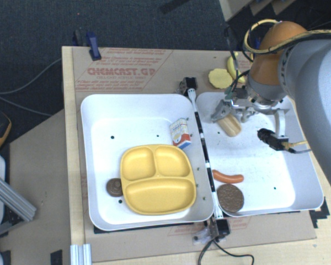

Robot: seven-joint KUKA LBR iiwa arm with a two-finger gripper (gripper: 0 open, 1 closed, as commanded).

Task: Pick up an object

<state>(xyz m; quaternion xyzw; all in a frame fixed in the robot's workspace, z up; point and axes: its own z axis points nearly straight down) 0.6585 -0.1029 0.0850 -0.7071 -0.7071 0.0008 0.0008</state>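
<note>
My gripper point(231, 116) hangs over the far left part of the right bin point(298, 203), below the orange band of the arm. It stands open, one grey finger point(218, 114) splayed out to the left. A tan block point(230, 127) lies on the bin floor right under the fingertips; I cannot tell whether they touch it. Nearer the front of the same bin lie an orange sausage point(228, 176) and a round brown cookie point(230, 197).
The left bin point(99, 120) holds a yellow divided plate point(156, 179), a small brown disc point(115, 187) and a little white carton point(180, 132). Yellow toy pieces point(220, 78) lie on the cardboard behind the right bin. A black clip point(273, 138) hangs from the arm's cable.
</note>
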